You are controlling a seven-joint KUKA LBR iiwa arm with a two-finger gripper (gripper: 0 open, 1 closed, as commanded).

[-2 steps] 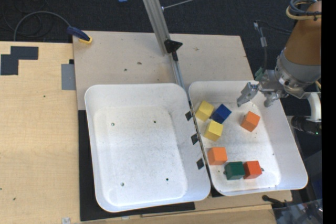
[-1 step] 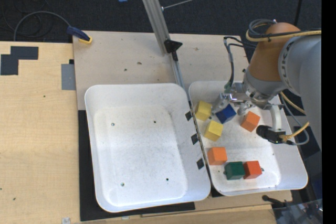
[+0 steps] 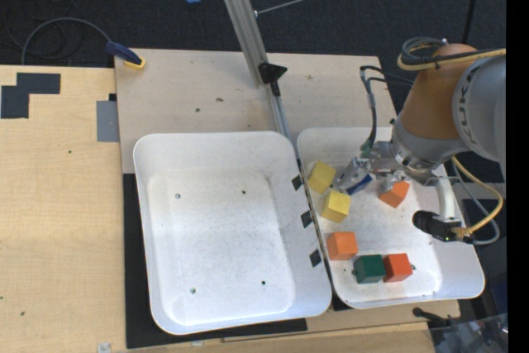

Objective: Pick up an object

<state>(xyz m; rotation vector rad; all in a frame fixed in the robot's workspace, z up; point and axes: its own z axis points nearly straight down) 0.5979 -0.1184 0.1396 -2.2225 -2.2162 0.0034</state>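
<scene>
Progress on the task looks small to us: no object is lifted yet, as far as we see. We see the two-finger gripper (image 3: pixel 354 176) low inside the right white plastic bin (image 3: pixel 463 281), near its upper left part. Whether it is apart or together, we cannot tell, because the metal parts are small and blurred.

All the blocks lie on the floor of this bin. An upper yellow cube (image 3: pixel 321 176) sits just beside the gripper on its left, and a lower yellow cube (image 3: pixel 335 206) lies just below it. A tilted orange block (image 3: pixel 394 193) rests near the wrist of the grey arm (image 3: pixel 450 116). Lower in the bin we find an orange cube (image 3: pixel 342 245), and a dark green block (image 3: pixel 369 268) touching another orange block (image 3: pixel 398 267).

We judge that closing on one cube and raising it is left to do. The two yellow cubes are close together, and the bin wall is near, so this could disturb a clean grasp. The left white plastic bin (image 3: pixel 165 149) stands beside.
</scene>
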